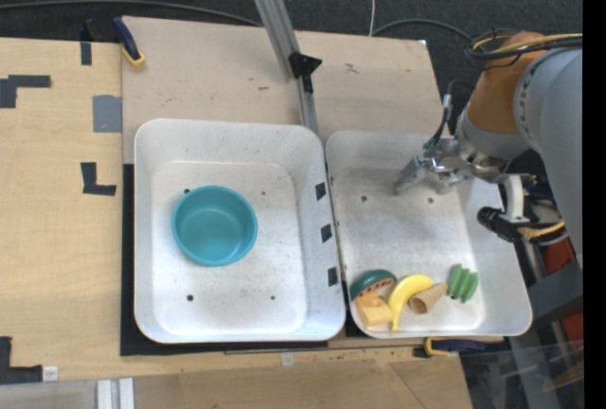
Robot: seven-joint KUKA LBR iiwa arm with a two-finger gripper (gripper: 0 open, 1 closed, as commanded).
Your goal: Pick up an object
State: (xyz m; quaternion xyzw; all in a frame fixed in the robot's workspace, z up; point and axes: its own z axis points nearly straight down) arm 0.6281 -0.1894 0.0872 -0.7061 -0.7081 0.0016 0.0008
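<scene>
Over the upper part of the right bin the gripper hangs low near the floor, at the end of the grey arm; whether its fingers are spread or closed I cannot tell, and nothing shows between them. Well below it, in the bin's near corner, lies a tight cluster: a yellow banana, a tan cone-shaped piece touching it, a green ridged piece just beside, and a round green-and-red item over a yellow block. Far to the gripper's left, in the left bin, sits a teal bowl. The likely trouble is the crowding: closing on one piece could nudge its neighbours, or the curved banana could slip against the wall.
</scene>
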